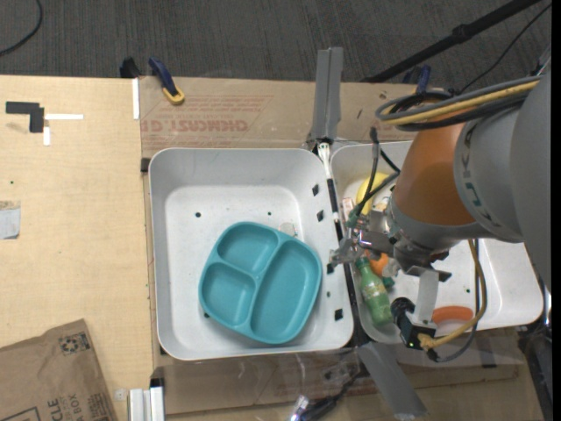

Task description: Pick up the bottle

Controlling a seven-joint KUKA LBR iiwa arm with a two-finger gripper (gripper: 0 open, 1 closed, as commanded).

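A green bottle [376, 298] with an orange top lies in the right bin [508, 301], close to that bin's left wall and front corner. My gripper [361, 239] hangs low over the right bin's left side, just above the bottle's orange top end. The grey arm with its orange band [434, 182] covers much of that bin. I cannot see whether the gripper touches the bottle.
A teal divided plate [261, 281] lies in the left bin [175, 191]. In the right bin a yellow object [372, 188] sits behind the gripper and a red-orange object [452, 315] lies near the front. The wall between the bins runs just left of the gripper.
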